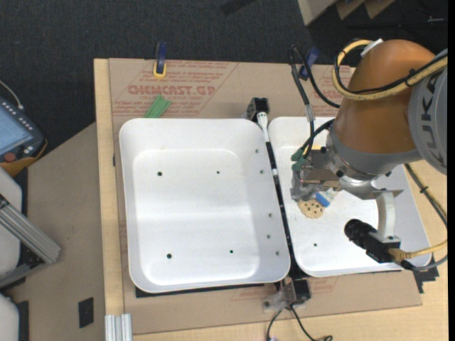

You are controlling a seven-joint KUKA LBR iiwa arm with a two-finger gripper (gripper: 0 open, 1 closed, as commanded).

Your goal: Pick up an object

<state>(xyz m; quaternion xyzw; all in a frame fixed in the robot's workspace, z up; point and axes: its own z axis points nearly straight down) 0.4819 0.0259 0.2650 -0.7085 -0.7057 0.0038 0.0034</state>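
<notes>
Tan cookie-like object [309,208] just below the end effector [311,187], right bin [334,261].

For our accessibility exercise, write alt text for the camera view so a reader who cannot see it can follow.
A grey and orange robot arm reaches from the right over the right white bin, its end effector low above a small tan, cookie-like object with something blue beside it. The left white bin sits alongside on a cardboard-covered bench.

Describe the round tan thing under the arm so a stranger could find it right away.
Start at the right-hand shallow white bin. Just below the arm's end effector lies a small round tan cookie-like disc with dark specks. A small blue object touches it; the disc is the speckled one.
</notes>
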